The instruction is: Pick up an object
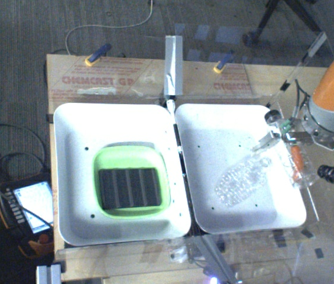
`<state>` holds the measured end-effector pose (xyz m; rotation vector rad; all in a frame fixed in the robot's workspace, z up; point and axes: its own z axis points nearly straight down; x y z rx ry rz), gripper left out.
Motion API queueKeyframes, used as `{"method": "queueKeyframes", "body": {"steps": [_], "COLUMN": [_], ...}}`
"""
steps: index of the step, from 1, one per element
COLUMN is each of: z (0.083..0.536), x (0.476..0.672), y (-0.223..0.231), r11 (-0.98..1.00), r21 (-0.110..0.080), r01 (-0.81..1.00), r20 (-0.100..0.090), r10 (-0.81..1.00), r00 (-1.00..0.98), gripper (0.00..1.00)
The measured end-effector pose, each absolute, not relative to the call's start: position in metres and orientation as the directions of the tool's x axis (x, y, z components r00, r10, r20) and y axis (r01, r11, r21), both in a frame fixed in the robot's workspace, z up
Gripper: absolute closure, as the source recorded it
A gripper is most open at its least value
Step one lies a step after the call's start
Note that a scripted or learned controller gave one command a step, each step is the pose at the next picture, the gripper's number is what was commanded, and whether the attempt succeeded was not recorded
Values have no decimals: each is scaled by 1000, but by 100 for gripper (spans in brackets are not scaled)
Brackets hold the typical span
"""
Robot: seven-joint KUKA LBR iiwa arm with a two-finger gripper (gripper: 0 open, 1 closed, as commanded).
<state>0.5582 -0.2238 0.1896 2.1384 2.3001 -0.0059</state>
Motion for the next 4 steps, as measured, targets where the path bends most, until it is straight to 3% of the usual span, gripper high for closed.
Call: {"method": "queueKeyframes", "body": {"steps": [1, 2, 3, 4], "z": [223, 249, 238, 295], "x": [560, 526, 520, 523], "y": [-223, -184, -178, -136], "r11": [-21, -46, -178, -86], "r21": [2, -3, -2, -1], "r01": [1000, 999, 984, 996], "r20": [-1, 0, 1, -1], "r10": [1000, 999, 984, 996], "r00": [21, 46, 178, 86], "gripper": [0, 0, 0, 0]}}
